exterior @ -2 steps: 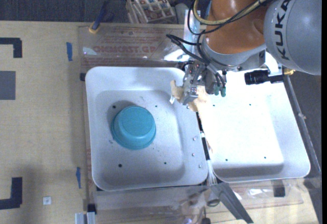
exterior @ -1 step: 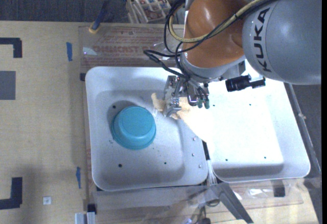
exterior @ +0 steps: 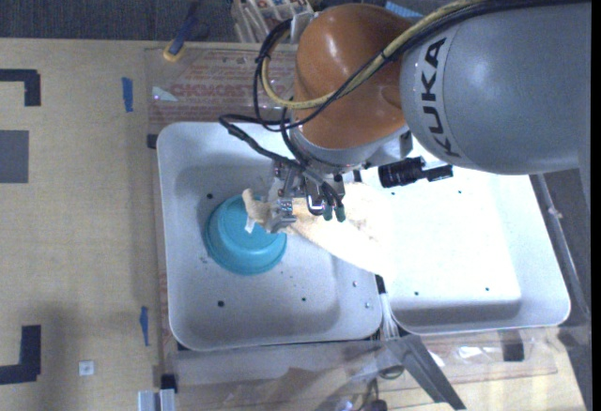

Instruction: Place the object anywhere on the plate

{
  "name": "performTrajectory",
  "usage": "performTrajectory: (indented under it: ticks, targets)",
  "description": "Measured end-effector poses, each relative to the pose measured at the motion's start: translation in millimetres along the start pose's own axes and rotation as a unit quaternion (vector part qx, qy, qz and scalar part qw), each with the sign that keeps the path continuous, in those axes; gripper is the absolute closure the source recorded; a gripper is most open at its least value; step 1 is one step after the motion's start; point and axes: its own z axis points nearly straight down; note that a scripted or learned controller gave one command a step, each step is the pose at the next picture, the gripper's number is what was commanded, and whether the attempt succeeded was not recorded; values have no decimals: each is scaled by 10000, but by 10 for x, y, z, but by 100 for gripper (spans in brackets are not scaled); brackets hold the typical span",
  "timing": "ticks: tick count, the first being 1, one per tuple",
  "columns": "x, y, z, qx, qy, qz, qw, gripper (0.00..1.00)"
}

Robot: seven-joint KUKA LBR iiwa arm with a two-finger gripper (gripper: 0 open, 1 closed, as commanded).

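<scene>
I see the fingers (exterior: 282,210) over the blue plate's (exterior: 244,240) two o'clock rim, seemingly clamped on a tan object (exterior: 255,208).

The arm (exterior: 507,81) has a smooth grey shell with a soft sheen, like painted metal or hard plastic; its orange band (exterior: 347,71) is glossier and catches a bright highlight. The gripper (exterior: 302,201) looks like bare metal with dark fittings, though it is blurred. The plate (exterior: 244,238) is smooth blue plastic with a faint gloss. At its 1 o'clock edge a pale tan object (exterior: 255,208) looks matt; its material cannot be told. Both bins (exterior: 178,212) are smooth white plastic, slightly scuffed and speckled in the left one. The table (exterior: 75,212) is matt pale wood, like plywood, with strips of blue tape (exterior: 127,95).
</scene>
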Motion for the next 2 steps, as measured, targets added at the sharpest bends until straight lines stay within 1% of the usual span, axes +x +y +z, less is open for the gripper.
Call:
performTrajectory:
  ticks: [1,2]
  targets:
    - [291,423,-51,0,2,4,10000,100]
    - [289,421,-54,-1,-1,7,10000,0]
